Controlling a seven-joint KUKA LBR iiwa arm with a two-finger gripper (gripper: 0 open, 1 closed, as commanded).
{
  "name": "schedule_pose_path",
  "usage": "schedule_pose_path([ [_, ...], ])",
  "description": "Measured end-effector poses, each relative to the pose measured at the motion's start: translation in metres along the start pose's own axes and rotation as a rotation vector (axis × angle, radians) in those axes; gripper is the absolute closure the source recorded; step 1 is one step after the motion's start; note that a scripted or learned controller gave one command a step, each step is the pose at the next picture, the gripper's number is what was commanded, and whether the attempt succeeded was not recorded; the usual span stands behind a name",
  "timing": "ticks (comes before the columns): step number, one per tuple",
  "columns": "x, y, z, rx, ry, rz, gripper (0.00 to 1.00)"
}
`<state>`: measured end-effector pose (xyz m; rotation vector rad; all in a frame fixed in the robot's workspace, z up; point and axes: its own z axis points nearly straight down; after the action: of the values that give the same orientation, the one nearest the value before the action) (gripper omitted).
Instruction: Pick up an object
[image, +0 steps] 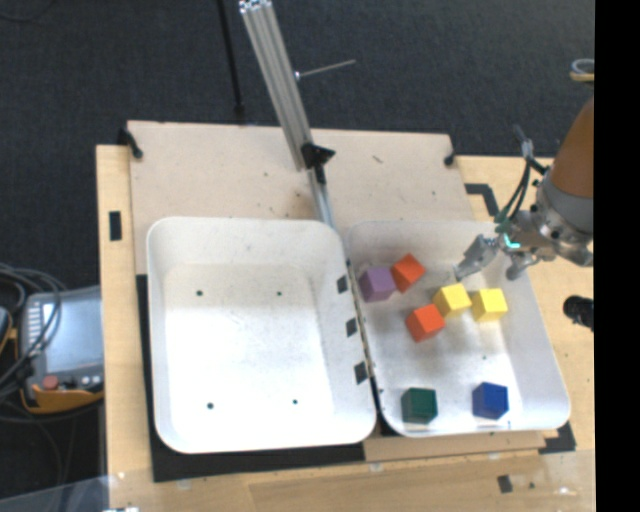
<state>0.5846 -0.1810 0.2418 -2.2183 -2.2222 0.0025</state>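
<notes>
Your hand (495, 255) hangs over the upper part of the right bin (545, 385), fingers spread apart with nothing between them, just above the two yellow cubes (453, 298). Nothing is lifted yet. I judge the right-hand yellow cube (490, 302) the best target: it lies nearest and has free space on its far side. Centre over it, turn the fingers to its free faces, and descend straight, avoiding the neighbouring orange cube (425, 321).

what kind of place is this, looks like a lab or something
Probably a robotics lab or test bench, not a home or shop. Two shallow white bins sit side by side on a wooden bench, the right one holding small coloured cubes, and a robot gripper reaches in above them. Cables and an electronics box lie alongside.
</notes>
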Motion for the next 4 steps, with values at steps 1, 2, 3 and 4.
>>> schedule_pose_path([
  [1, 0.0, 0.001, -0.002, -0.004, -0.001, -0.001, 0.0],
  [2, 0.001, 0.002, 0.04, 0.001, -0.001, 0.002, 0.0],
  [3, 0.002, -0.005, 0.085, 0.001, -0.001, 0.003, 0.0],
  [4, 0.007, -0.006, 0.122, -0.014, 0.002, 0.003, 0.0],
])
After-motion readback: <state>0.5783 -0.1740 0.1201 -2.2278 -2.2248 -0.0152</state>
